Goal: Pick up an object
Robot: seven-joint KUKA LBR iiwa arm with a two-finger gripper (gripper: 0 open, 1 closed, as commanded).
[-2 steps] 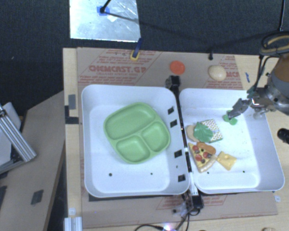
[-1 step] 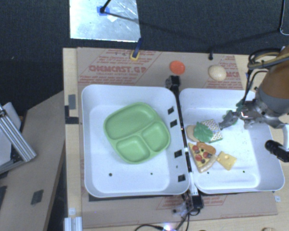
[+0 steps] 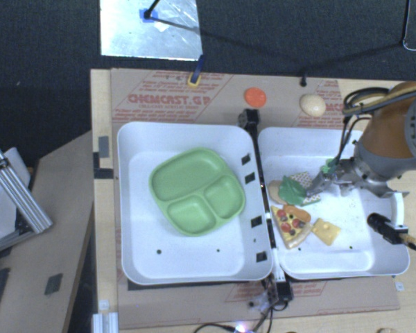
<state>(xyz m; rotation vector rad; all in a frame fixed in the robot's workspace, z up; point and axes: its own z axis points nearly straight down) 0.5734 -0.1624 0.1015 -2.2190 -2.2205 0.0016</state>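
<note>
White plastic forms both bins; the right bin (image 3: 385, 259) holds the candidate objects, the left bin (image 3: 135, 255) holds a green divided plate (image 3: 196, 191).

Nearest the camera, at 6 o'clock within the right bin's cluster, lies a toy pizza slice (image 3: 293, 225), flat on the floor. Just beside it, at 3 o'clock, lies a yellow cheese wedge (image 3: 326, 231). Both appear light, stiff and smooth; being low and flat, they offer little edge for a two-finger grip.

Above the pizza slice, at 12 o'clock, sits a green leafy toy (image 3: 291, 189), bulkier and probably softer. It looks like the easiest item to take, across its raised middle.

The gripper (image 3: 320, 184) is at the green toy's 3 o'clock side, touching or nearly touching it. Whether the jaws are spread or closed cannot be determined; no object is visibly between them.

Farther off, on the bench beyond the bins, rest an orange disc (image 3: 255, 98) and a beige ball (image 3: 313, 104).
</note>
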